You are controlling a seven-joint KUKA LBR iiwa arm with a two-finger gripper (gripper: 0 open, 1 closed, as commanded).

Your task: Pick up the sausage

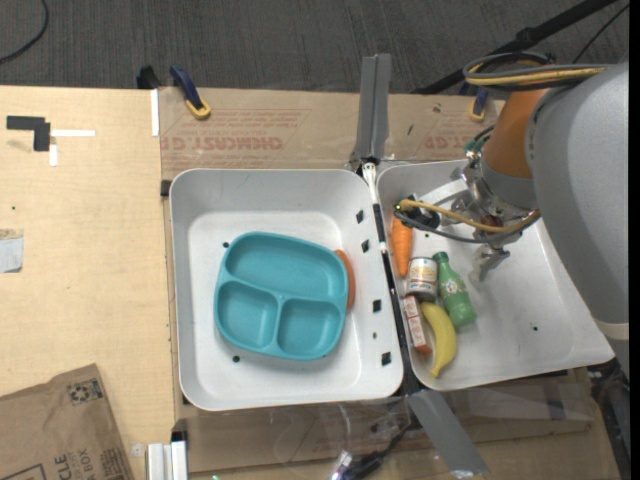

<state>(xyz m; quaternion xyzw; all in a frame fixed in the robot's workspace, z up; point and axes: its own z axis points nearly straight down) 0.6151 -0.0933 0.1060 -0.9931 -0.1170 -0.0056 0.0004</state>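
Note:
The sausage (414, 322) is a thin reddish-brown stick lying lengthwise along the left wall of the right bin (545, 343), right beside a yellow banana (440, 338). My gripper (487, 260) hangs over the middle of the right bin, to the right of and a little behind the sausage, with a green bottle (456, 295) between the two. Nothing shows in the gripper. The arm's orange band (508, 140) sits above it, and cables loop around the wrist.
An orange carrot (400, 245) and a small brown jar (421, 276) lie just behind the sausage. The left bin (200, 368) holds a teal divided plate (282, 295) with an orange item (347, 274) at its right rim. A divider rail (382, 268) separates the bins.

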